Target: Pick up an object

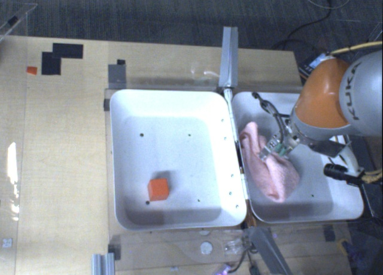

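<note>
A crumpled pink cloth (263,166) lies in the left half of the right bin (341,205). A small orange block (158,189) sits in the left bin (173,118), towards its front left. My gripper (276,148) is low over the right bin, right at the cloth's upper right edge, and seems to touch the fabric. The grey arm with its orange band (320,97) reaches in from the right and covers the back right part of that bin.
A metal post (228,58) stands at the back between the two bins. Black cables (347,175) run along the arm on the right. Black and orange markers (57,58) lie on the wooden bench at far left.
</note>
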{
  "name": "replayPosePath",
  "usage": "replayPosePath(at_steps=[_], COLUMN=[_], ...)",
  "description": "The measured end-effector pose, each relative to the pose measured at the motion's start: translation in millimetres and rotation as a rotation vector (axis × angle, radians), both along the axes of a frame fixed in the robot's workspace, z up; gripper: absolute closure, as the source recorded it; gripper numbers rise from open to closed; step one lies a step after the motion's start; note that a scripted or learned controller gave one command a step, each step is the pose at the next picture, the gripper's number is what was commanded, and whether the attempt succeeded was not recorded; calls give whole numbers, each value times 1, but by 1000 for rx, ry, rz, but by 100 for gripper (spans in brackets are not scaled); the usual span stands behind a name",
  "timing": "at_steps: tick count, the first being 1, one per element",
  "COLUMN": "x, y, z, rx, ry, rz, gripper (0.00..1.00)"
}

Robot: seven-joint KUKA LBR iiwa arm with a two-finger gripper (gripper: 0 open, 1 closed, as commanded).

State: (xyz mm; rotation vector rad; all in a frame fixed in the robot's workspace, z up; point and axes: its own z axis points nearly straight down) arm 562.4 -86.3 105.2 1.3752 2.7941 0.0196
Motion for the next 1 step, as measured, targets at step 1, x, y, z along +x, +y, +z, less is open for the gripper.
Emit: replayPosePath(at_steps=[1], x=[65], y=[-8], z=[130], rx=[-1], ry=[17], rz=[-8], gripper=[100])
